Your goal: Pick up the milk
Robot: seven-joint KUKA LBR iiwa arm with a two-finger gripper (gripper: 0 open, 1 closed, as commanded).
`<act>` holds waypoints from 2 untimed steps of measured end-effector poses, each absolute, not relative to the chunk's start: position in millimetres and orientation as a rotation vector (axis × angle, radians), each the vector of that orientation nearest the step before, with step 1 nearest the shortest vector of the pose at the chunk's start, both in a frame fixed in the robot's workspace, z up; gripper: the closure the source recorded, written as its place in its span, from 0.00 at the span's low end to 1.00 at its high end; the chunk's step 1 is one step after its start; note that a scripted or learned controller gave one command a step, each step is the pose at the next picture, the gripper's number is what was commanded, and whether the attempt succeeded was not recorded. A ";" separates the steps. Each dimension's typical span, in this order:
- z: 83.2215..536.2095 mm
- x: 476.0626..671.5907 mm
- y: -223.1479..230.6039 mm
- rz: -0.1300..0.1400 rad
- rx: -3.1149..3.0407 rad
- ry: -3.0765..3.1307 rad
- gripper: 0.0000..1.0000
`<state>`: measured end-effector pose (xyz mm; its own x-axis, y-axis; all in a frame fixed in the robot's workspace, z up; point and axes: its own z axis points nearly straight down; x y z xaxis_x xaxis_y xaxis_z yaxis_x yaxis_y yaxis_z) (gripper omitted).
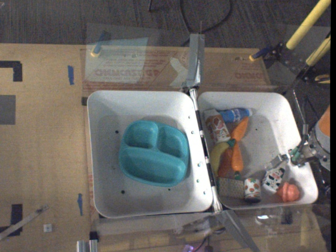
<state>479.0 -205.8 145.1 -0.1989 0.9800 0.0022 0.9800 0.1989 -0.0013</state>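
The gripper [294, 155], finger state unclear, hovers beside the small cow-patterned white milk carton [274, 180]; crowded neighbours near the right bin's [273, 106] front edge risk a misgrasp.

Both bins [100, 109] are white. The left bin holds a teal divided plate [153, 152]. In the right bin: at 12 o'clock, a blue bottle [234, 113] with a white end; at 10 o'clock, a brown-and-white can [217, 128]; at centre-left, two orange carrots [236, 146] and a yellow piece [218, 154]; at 6 o'clock, a white can [252, 189] with red and green marks; at 5 o'clock, the white milk [274, 181] carton with black patches and a salmon-pink item [289, 192]
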 end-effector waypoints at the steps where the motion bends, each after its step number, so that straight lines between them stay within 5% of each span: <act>1: 88.5 482.0 -191.5 -0.004 -1.649 -2.682 0.00; 2: 102.1 488.0 -193.4 -0.017 -1.667 -2.694 1.00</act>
<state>488.0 -193.4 102.1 -0.4459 0.8949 -0.0173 0.8946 0.4462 0.0232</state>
